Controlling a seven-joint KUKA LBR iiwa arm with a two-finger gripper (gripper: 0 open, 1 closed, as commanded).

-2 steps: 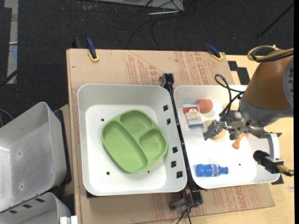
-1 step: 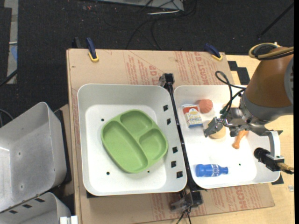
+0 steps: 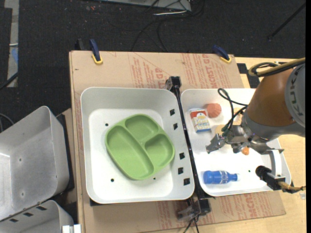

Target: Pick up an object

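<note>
Below, gripper (image 3: pixel 217 143) over right bin (image 3: pixel 209 187), fingers slightly spread, grasping nothing; blue bottle (image 3: pixel 219 177) near, carton (image 3: pixel 200 120) and pink ball (image 3: pixel 213 110) beyond; green plate (image 3: pixel 140 145) in left bin (image 3: pixel 92 130).

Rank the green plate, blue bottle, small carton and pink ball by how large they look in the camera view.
1. Green plate, far the largest.
2. Blue bottle.
3. Carton, close to the bottle in size, so that order is unsure.
4. Pink ball, smallest.
</note>
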